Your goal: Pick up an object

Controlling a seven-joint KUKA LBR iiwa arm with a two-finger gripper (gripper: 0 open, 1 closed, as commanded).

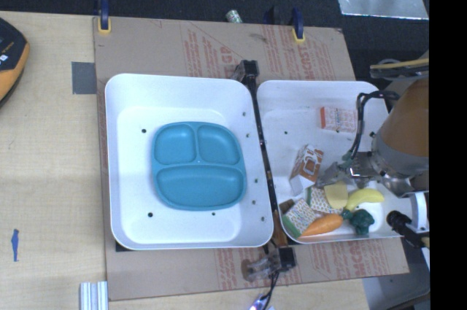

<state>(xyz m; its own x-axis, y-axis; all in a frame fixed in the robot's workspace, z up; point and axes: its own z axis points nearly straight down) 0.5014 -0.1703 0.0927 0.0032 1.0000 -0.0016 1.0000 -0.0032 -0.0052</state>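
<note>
The right bin (292, 101) holds several small items. A red-and-white packet (336, 118) lies near its far right, and a brown-and-white packet (308, 162) near the middle. Crowded at the front edge are an orange carrot (322, 225), a yellow banana (366, 195), a pale yellow piece (336, 195), a green broccoli piece (359, 219) and a patterned cracker pack (299, 214). My arm comes in from the right, its orange band (410, 119) over the bin's right rim. My gripper (344, 171) hangs low over the bin, just above the pale yellow piece and right of the brown-and-white packet.
The left bin (124, 155) carries a blue divided plate (198, 165) at its middle. A black clamp (249, 70) sits where the bins meet at the back, another fitting (281, 257) at the front. An orange-and-black device (10, 53) lies at the far left.
</note>
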